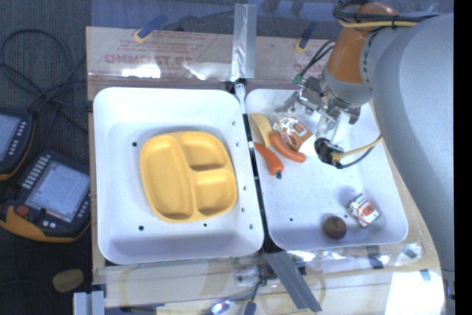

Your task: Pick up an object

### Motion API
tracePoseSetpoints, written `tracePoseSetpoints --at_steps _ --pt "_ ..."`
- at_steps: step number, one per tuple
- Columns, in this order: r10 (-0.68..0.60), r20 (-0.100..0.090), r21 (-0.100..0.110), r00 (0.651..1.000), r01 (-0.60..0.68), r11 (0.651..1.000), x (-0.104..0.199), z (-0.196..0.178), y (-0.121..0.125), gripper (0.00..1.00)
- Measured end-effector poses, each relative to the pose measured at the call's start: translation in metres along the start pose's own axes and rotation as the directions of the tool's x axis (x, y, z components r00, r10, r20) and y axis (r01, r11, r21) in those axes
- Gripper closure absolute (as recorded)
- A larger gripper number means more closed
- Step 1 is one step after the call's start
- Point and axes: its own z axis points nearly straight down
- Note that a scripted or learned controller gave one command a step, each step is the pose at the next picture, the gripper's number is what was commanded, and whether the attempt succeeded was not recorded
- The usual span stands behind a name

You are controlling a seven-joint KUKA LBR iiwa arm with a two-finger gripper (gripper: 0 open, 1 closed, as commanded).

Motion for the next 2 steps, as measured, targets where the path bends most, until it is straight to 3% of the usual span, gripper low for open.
tracePoseSetpoints --at_steps 1,2 --pt "0.13 -0.004 -0.015 0.992 -0.13 0.991 -0.017 -0.001 -0.025 0.0" --pt "0.113 0.017 0.023 0.994 -0.113 0.993 -0.024 0.016 -0.075 0.0"
